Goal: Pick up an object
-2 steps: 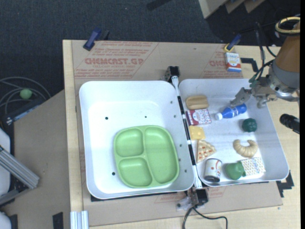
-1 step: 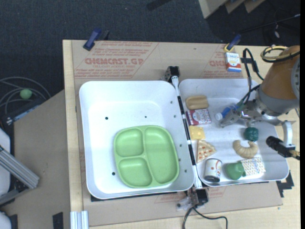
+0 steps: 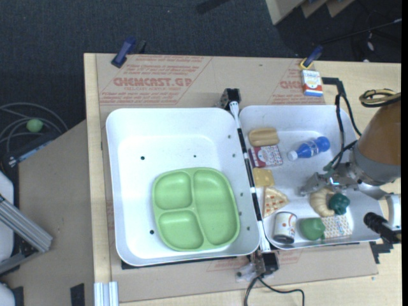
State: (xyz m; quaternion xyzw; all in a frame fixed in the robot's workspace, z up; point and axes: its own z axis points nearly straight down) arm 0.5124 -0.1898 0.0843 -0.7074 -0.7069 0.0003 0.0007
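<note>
The pincer hangs low in the right bin, at the frame's lower right, just above a tan croissant-like piece and a dark green object; whether it grips anything I cannot tell. A plastic bottle lies with its long axis slanting, blue end toward the upper right. A green divided plate rests in the left bin.

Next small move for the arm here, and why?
Probably lower straight down a little: the gripper hovers in the right bin just above the croissant and the dark green piece, and nothing visibly sits between its fingers.
</note>
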